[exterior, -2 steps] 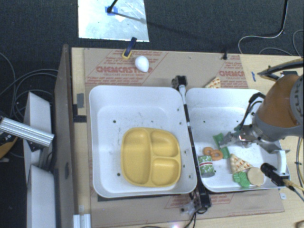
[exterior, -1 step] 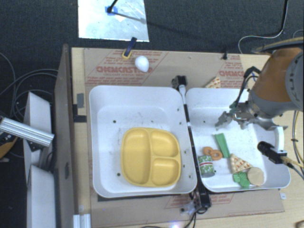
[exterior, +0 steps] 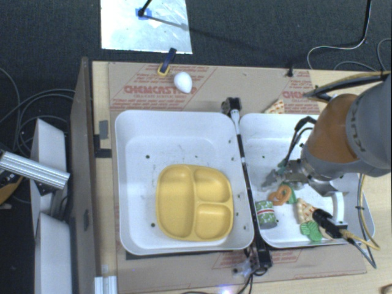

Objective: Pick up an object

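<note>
The left bin (exterior: 131, 164) held a yellow divided plate (exterior: 195, 202), lying flat toward the bin's near side and well apart from anything the arm could reach at that moment. A black divider strip (exterior: 243, 164) ran between that bin and the right bin (exterior: 263, 133), and it serves here as the landmark.

Just right of the strip, near its lower end, a small green-and-white can (exterior: 266, 214) lay against the right bin's floor, almost touching the strip. Further right of the strip and a little higher sat an orange pretzel-like piece (exterior: 281, 195), with a tan cracker-like piece (exterior: 304, 211) and a green toy (exterior: 312, 229) beyond it toward the bin's near right corner.

The gripper (exterior: 283, 175) hung over the right bin, right of the strip and just above the orange piece in the picture, the arm (exterior: 343, 136) reaching in from the right. Whether its fingers stood apart or together could not be told; nothing was visibly caught between them.

The likeliest target seemed to be the orange piece, which lay just below and very slightly left of the gripper, nearly beneath it. A short drop looked to be what the move called for. The can, down and to the left, was the next nearest thing.
</note>
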Controlling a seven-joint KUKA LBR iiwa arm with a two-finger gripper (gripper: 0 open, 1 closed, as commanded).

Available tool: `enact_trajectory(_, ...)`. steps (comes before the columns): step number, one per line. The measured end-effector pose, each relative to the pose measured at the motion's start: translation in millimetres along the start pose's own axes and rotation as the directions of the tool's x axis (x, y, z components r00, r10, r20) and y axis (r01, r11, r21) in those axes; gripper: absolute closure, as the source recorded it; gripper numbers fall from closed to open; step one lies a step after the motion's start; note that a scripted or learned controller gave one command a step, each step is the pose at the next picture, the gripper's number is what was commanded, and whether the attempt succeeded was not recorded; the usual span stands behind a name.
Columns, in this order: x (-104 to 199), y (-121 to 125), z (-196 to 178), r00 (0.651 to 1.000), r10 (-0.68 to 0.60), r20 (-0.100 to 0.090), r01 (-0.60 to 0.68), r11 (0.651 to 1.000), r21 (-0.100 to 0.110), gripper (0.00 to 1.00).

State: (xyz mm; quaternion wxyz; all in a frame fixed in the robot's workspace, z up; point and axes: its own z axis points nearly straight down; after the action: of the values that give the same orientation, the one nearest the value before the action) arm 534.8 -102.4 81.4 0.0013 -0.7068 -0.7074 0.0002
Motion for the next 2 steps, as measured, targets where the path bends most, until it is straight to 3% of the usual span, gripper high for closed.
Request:
enact_trajectory(1,-7,-19,-3,1.0,0.001,0.001,-0.001,1.0,0.0,0.0)
enact_trajectory(2,-6,-16,-14,1.0,-0.002,0.001,0.002,1.0,-0.006,1.0)
